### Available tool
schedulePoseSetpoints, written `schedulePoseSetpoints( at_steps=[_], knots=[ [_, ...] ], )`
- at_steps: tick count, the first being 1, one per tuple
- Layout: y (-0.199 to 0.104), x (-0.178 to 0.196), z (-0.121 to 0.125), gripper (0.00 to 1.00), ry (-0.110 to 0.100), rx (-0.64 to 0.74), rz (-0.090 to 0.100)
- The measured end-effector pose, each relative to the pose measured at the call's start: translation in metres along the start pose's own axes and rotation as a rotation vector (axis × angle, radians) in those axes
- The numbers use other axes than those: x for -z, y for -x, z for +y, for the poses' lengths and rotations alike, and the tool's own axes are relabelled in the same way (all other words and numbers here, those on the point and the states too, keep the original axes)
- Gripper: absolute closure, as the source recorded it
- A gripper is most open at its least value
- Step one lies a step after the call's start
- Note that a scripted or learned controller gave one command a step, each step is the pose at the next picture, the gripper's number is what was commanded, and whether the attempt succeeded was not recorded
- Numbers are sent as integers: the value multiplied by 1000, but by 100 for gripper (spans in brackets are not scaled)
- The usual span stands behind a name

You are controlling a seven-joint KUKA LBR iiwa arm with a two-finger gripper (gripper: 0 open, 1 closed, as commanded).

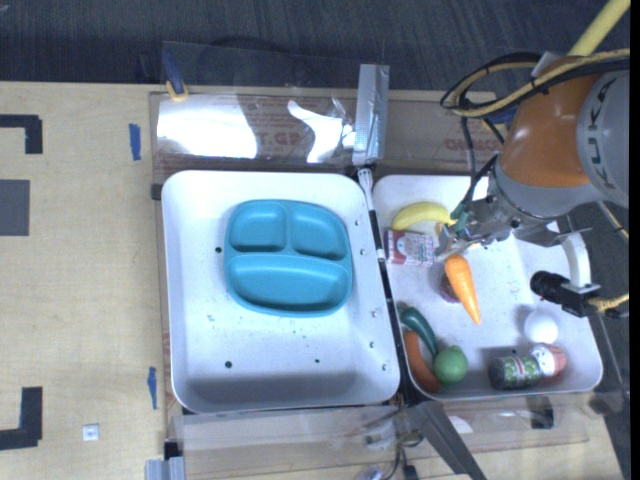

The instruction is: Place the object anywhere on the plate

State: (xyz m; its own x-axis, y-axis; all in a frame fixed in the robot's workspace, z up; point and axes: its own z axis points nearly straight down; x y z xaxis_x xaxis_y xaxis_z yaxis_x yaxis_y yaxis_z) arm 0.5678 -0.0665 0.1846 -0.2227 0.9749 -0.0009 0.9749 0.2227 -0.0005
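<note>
Carrot [461, 285] lies in the right bin, gripper [468, 226] just above its top; I can't tell its state; blue plate [289, 256] waits in the left bin

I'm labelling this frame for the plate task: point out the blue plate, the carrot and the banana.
blue plate [290, 256]: camera view, the divider ridge.
carrot [463, 283]: camera view, mid-body.
banana [422, 213]: camera view, middle of its curve.

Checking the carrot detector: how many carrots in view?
1. The carrot lies mid right bin, below the gripper. An orange item by the bin's near-left edge is unclear, partly hidden.
</note>
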Motion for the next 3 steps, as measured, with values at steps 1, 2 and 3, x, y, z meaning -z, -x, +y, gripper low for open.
schedulePoseSetpoints(
  at_steps=[1, 2, 3],
  knots=[
    [-56, 7, 56, 100, 4, 139, 0],
    [-114, 0, 89, 100, 4, 149, 0],
    [-113, 1, 89, 0, 4, 148, -1]
  ],
)
